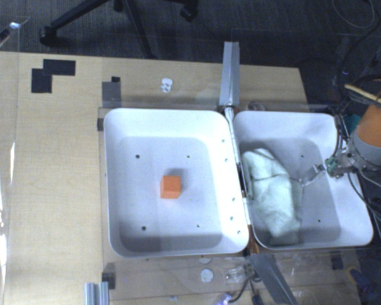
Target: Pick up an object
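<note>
The orange cube [171,187] sits mid-left bin [124,234], far from the gripper [319,171] at right, whose grip state I can't tell, so it'll probably snag the white cloth [272,192] instead.

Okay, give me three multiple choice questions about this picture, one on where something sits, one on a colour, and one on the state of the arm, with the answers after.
1. Where is the small block?
A. In the left bin
B. In the right bin
C. On the bare bench

2. What colour is the block?
A. Blue
B. Orange
C. Green

3. Where is the gripper relative to the crumpled white cloth?
A. Over the left bin, far from it
B. Over the right bin, beside the cloth's right edge
C. Out over the floor

Answers: 1 A, it lies near the left bin's middle. 2 B, it is plainly orange. 3 B, the arm reaches in from the right, over the right bin.
</note>
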Available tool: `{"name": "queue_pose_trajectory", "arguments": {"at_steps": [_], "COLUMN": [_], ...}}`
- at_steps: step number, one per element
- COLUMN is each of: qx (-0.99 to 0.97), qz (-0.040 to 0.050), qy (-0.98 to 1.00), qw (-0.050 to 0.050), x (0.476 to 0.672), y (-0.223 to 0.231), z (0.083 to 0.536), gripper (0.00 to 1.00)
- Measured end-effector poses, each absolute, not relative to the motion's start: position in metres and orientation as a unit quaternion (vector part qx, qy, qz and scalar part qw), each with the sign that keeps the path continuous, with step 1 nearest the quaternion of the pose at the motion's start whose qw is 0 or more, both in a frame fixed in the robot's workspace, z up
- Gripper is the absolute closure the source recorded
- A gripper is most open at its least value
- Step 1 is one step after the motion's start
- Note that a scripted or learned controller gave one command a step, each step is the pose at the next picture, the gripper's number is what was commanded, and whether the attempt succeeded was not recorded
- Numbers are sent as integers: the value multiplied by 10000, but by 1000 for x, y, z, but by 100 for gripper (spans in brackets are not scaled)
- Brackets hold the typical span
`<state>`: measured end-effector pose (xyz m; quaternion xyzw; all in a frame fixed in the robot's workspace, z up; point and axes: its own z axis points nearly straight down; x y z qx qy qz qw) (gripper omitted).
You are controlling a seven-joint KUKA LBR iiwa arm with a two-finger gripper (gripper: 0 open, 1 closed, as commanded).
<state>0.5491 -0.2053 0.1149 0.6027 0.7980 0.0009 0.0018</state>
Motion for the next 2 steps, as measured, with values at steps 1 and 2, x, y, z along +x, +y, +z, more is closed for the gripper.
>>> {"name": "queue_pose_trajectory", "arguments": {"at_steps": [1,2], "qx": [6024,5906], "qz": [20,15], "qy": [7982,8070], "qw": [40,34], "x": [551,616], "y": [-205,-181], "z": [126,211], "gripper": [100,100]}}
